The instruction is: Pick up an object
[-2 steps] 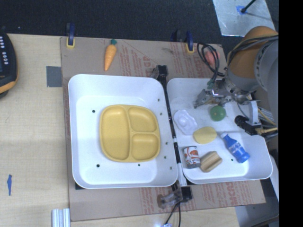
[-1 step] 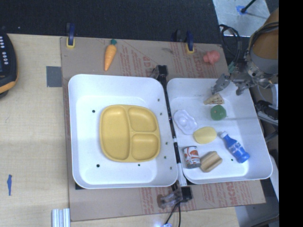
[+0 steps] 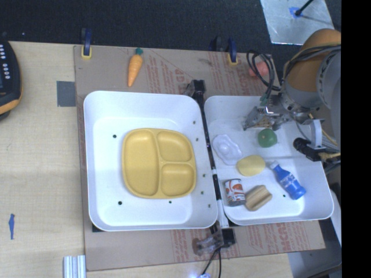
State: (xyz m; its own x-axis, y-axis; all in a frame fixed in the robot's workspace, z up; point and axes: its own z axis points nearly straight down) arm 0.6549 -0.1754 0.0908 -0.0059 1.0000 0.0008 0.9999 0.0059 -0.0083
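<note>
The right bin (image 3: pixel 313 210) holds several small objects: a green round fruit (image 3: pixel 267 138), a pale yellow lemon-like piece (image 3: pixel 250 165), a clear plastic piece (image 3: pixel 226 147), a blue bottle (image 3: pixel 288 181), a small red-and-white can (image 3: pixel 233 192) and a tan bun (image 3: pixel 258 197). My gripper (image 3: pixel 265 119) hangs at the bin's back, just behind the green fruit and close to it. I see nothing held in it.
The left bin (image 3: pixel 98 155) bears a yellow divided plate (image 3: pixel 159 162). A toy carrot (image 3: pixel 134 68) lies on the cardboard behind the bins. A dark device (image 3: pixel 8 77) sits at the far left. Cables (image 3: pixel 264 68) loop behind the right bin.
</note>
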